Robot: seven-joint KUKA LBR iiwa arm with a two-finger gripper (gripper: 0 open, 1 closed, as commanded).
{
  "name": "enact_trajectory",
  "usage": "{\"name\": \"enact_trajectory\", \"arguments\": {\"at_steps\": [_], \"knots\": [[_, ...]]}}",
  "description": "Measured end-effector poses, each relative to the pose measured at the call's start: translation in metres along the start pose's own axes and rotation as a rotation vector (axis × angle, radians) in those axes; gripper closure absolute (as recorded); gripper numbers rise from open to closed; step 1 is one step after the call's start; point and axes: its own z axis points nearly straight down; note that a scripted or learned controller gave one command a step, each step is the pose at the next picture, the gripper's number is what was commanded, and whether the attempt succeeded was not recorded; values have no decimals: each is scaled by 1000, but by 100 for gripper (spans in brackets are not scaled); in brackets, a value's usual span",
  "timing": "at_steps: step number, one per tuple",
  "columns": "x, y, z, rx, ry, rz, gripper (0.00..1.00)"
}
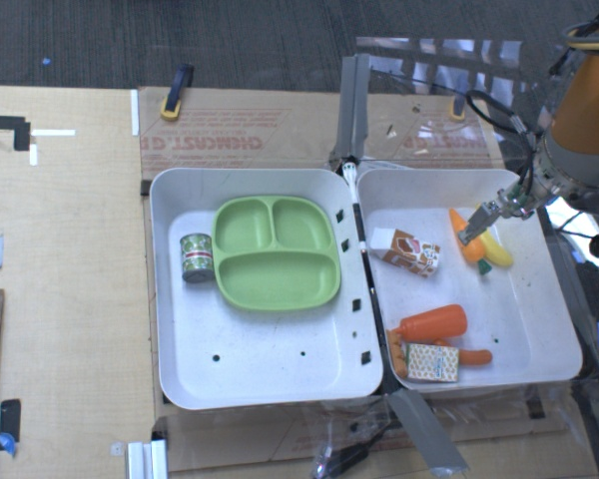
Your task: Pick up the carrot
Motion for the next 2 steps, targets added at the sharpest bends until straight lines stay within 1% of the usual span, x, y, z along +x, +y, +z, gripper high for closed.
{"name": "enact_trajectory", "arguments": {"at_steps": [1, 2], "knots": [[-40, 20, 107, 0, 0, 46, 0], [-45, 25, 88, -16, -15, 46, 100]]}}
